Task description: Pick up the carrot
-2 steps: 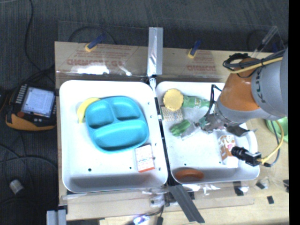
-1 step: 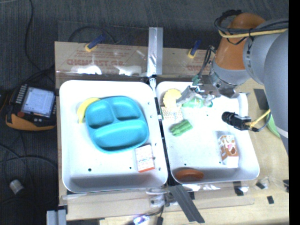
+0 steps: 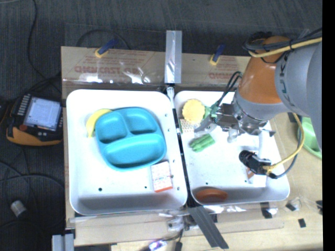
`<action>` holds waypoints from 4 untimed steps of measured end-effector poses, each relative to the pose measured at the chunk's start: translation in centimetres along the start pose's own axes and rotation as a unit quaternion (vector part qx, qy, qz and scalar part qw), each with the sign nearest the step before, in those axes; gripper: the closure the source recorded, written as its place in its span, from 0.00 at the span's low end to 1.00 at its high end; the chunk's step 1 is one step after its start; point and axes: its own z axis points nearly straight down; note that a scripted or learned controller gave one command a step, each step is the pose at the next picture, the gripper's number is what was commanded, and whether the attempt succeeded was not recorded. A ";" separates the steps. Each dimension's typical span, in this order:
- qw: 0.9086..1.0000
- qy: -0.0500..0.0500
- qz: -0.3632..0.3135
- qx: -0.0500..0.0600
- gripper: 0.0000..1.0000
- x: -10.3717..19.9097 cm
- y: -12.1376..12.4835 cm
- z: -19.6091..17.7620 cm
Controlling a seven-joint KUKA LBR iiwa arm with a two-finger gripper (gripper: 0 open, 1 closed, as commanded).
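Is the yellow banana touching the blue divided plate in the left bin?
Touching. The camera view shows the banana tucked against the blue plate at its upper-left rim, no white showing between.

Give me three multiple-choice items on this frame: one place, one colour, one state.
1. Where does the blue plastic divided tray lie?
A. left white bin
B. right white bin
C. on the floor

2. What colour is the small ridged toy vegetable in the right white bin?
A. red
B. green
C. purple

3. How does the yellow banana-shaped toy sit?
A. free in the middle of the right bin
B. on top of the small white and orange carton
C. partly tucked under the tray's left edge

Answers: 1 A, the tray fills much of the left white bin. 2 B, it is green, beside the round yellow toy. 3 C, just its curved end peeks out at the tray's left.
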 end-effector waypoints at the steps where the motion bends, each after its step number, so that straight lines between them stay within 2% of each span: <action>1: 0.996 -0.001 -0.089 0.000 0.00 -1.0 -3.2 2.2; 2: 0.980 -0.002 -0.201 -0.001 0.00 -1.5 3.4 2.1; 3: 1.000 0.000 0.019 0.001 0.00 -9.2 -2.5 9.7; 4: 0.998 0.000 0.057 0.000 0.00 -8.2 -5.0 5.4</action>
